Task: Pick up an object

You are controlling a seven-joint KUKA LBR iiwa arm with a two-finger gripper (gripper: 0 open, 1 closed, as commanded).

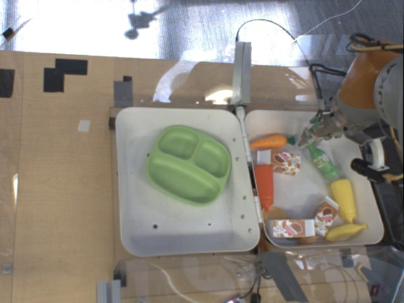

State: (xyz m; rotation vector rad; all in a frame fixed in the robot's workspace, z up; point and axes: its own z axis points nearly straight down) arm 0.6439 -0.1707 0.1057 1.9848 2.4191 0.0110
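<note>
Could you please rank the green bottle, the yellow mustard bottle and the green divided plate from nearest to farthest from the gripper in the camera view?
From the gripper:
1. Green bottle, right bin, just below it.
2. Yellow mustard bottle, right bin, lower right.
3. Green divided plate, left bin.

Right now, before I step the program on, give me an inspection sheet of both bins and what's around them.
Surface: wooden bench bearing two white bins; left bin, right bin.
Job's things: right bin holds a carrot, green bottle, yellow bottle, banana, orange-red bottle and three small cartons.
Clutter: green divided plate in the left bin.
Gripper: gripper over the right bin's far edge, near the green bottle's cap; grip unclear.
Cables: black cable looping behind the bins.
Surroundings: black markers on the bench.
</note>
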